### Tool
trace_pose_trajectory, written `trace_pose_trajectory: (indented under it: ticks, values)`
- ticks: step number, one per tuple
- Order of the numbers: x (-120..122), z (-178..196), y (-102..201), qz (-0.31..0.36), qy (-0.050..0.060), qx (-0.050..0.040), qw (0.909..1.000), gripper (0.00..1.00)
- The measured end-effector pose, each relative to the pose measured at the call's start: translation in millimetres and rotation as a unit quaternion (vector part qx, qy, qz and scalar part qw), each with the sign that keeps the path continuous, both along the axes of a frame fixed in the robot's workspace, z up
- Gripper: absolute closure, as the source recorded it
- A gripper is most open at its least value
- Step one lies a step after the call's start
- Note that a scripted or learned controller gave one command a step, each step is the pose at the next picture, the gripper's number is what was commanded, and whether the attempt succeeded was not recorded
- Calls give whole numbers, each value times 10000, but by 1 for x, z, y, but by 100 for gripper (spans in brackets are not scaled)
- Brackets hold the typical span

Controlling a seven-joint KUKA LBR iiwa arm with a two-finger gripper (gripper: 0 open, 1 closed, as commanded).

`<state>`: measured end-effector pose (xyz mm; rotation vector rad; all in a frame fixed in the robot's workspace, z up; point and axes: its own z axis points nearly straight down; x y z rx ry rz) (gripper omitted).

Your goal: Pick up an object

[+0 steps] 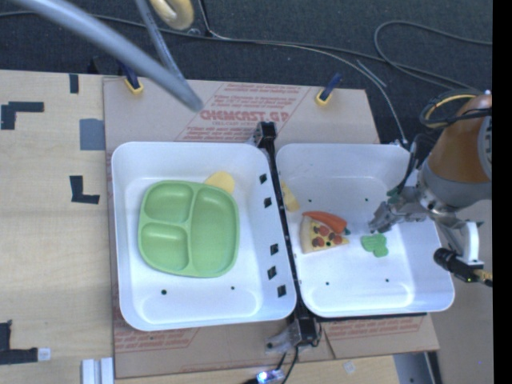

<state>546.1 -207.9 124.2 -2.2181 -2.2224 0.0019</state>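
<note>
In the right bin [352,290] lie a pizza slice toy [322,235], an orange-red carrot-like piece [326,219] just above it, and a small green toy [374,245] to their right. A yellow bit [288,200] rests by the divider. My gripper [382,222] hangs low over the right bin, just above and right of the green toy, its tips close to it. Nothing shows between its fingers. The grey arm with its orange band [460,154] reaches in from the right.
The left bin [132,294] holds a green sectioned tray [190,228] with a yellow object [220,182] at its top right corner. A black clip strip [276,222] divides the bins. Cables trail over the dark floor behind, and a grey pole crosses the top left.
</note>
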Motion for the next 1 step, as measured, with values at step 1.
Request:
trace_pose_trajectory:
  ticks: [1]
  values:
    - [-8,57,-4,-9,-20,-5,10000,100]
